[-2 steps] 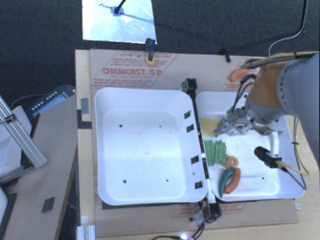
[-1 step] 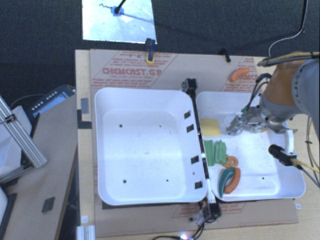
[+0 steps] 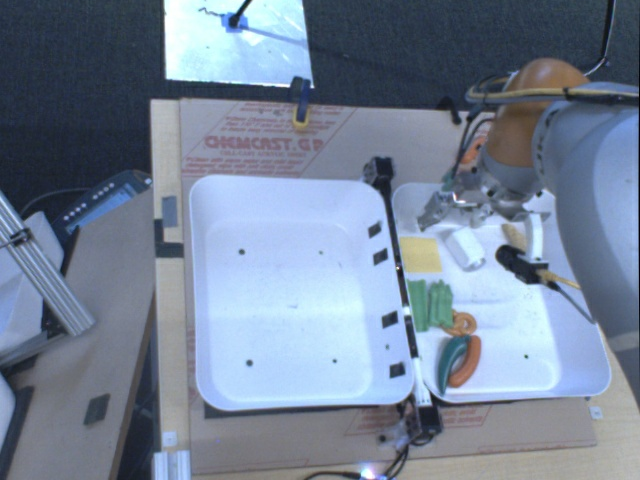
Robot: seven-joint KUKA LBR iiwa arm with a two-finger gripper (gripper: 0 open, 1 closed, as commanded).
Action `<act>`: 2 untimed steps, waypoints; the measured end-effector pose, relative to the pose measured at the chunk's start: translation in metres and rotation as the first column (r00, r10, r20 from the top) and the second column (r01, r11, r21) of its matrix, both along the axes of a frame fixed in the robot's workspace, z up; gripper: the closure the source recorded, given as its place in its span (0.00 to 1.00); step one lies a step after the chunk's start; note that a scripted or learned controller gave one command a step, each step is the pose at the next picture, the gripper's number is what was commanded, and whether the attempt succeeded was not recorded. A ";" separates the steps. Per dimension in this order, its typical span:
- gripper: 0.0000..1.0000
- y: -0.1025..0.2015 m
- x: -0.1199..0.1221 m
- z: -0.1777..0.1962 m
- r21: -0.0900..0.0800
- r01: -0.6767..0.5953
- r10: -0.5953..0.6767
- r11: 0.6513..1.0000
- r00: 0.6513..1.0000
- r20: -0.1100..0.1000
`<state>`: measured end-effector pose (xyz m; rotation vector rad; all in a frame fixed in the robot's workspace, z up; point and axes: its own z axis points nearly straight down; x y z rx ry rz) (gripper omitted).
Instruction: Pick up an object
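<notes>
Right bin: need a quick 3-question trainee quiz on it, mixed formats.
1. True or false: the yellow square lies in the left bin.
2. Which thing lies closest to the gripper? A orange ring; B white cylinder; C teal and orange piece.
3. Fill in: the ridged piece just nearer the camera than the yellow square is ____ in colour.

Key: 1 false, it lies in the right bin. 2 B. 3 green.
</notes>
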<state>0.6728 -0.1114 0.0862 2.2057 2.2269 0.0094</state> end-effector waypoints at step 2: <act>1.00 0.006 -0.074 0.009 0.000 0.007 -0.007 1.000 1.000 -0.005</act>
